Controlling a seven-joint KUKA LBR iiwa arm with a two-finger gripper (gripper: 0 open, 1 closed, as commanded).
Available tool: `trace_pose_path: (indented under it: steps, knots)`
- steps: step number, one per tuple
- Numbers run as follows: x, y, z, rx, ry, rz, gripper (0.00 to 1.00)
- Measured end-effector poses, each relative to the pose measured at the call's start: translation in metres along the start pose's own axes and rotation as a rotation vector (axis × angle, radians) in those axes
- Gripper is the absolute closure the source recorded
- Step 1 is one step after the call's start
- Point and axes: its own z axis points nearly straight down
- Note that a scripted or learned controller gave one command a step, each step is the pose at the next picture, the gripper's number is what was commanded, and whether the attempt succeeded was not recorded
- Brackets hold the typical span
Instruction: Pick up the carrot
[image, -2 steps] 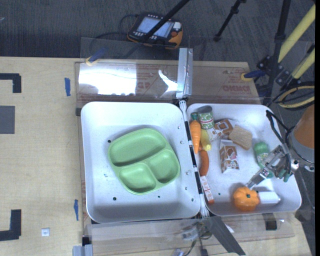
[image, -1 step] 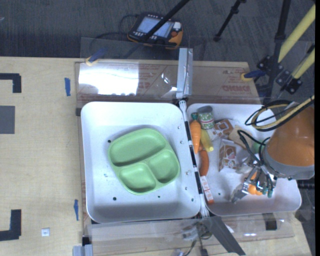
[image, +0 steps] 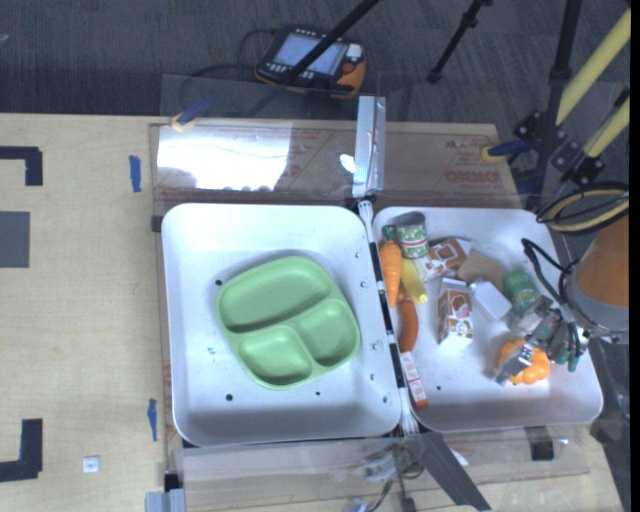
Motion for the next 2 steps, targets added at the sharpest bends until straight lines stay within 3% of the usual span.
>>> trace_pose_path:
  steps: [1, 2]
  knots:
    - [-0.002, 0.001, -0.012, -0.004, -0.007, 0.003, 1.00]
    - [0.039, 0.045, -0.089, 0.001, 0.002, 0.168, 1.00]
